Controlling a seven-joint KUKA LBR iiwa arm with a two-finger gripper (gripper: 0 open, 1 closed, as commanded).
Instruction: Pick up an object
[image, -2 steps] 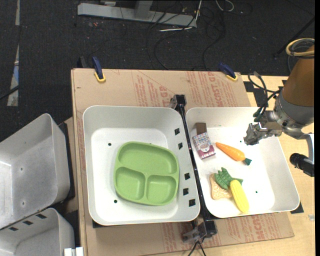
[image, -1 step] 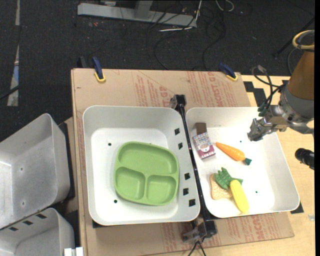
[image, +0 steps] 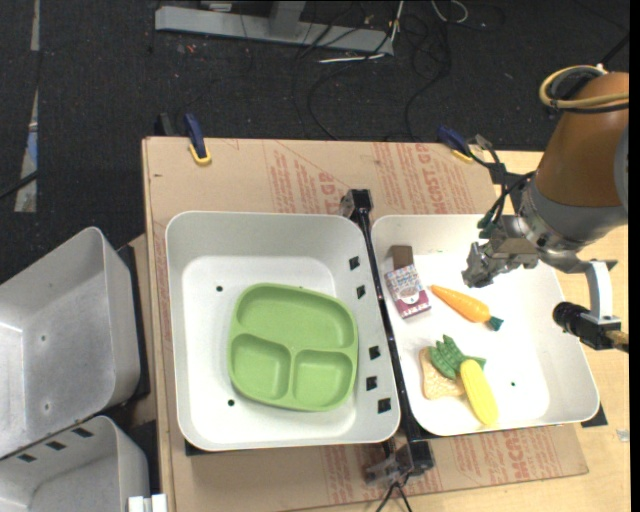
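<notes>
Orange carrot (image: 460, 302) lies diagonally, green tip lower right.

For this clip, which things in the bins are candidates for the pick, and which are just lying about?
Belonging to the job:
- pincer, over the right bin
- carrot, closest to it
- corn cob
- small box
- flat tan piece beneath the corn's leaves

Lying about:
- green divided plate in the left bin
- clamps on the board
- cables on the floor
</notes>
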